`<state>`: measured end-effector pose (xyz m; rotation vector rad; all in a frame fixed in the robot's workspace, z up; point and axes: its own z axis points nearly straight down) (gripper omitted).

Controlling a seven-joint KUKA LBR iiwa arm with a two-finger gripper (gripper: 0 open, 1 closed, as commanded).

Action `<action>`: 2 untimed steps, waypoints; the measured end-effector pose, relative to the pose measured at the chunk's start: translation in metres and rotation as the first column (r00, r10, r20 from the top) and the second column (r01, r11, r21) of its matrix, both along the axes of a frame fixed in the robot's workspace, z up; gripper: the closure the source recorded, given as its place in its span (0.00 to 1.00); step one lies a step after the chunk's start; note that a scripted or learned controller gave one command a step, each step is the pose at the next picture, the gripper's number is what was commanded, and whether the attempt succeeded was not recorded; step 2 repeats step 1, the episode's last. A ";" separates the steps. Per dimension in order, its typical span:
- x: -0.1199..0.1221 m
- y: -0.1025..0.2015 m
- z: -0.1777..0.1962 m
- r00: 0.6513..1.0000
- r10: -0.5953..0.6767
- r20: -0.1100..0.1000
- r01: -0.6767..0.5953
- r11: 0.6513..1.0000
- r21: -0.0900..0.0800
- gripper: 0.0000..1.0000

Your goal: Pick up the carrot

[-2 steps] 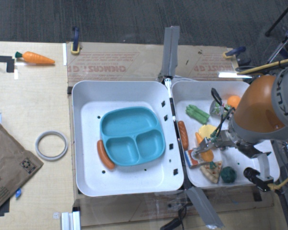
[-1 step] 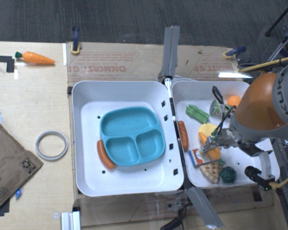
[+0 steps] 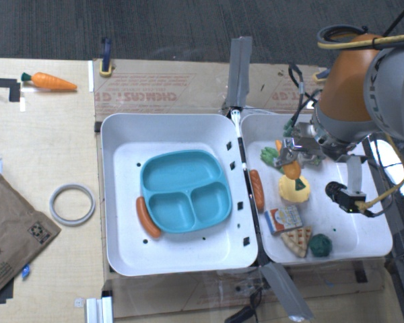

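You see the gripper (image 3: 295, 155) low in the right bin (image 3: 370, 244), near its top left part. A small orange carrot (image 3: 292, 169) sits right under it, with a bit of green (image 3: 270, 155) just to its left. The gripper is right on the carrot, but you cannot tell how wide it is open or if it has hold of it. Just below the carrot is a yellow pear-shaped toy (image 3: 294, 190). Below that lie a small red and white box (image 3: 283, 219), a toast slice (image 3: 296, 240) and a dark green ball (image 3: 320, 245), all close together, so there is little room there. A sausage (image 3: 257, 188) lies along the wall between the two bins. The right half of the right bin has open floor. In the left bin (image 3: 118, 200) a blue tray (image 3: 186, 191) fills the middle, and another sausage (image 3: 148, 217) touches its left edge. On the worktop (image 3: 40, 147) far to the left lie another carrot (image 3: 49, 82), a tape ring (image 3: 72, 203) and a brown box (image 3: 10, 234) with the word "BOX". The cardboard (image 3: 168, 86) behind the bins has red writing you cannot read well.
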<state>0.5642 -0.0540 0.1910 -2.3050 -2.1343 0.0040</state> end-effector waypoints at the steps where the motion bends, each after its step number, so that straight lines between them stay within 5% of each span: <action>1: 0.064 -0.007 0.000 0.991 0.135 0.001 -0.135 0.991 -0.001 1.00; 2: 0.064 -0.007 0.000 0.991 0.135 0.001 -0.135 0.991 -0.001 1.00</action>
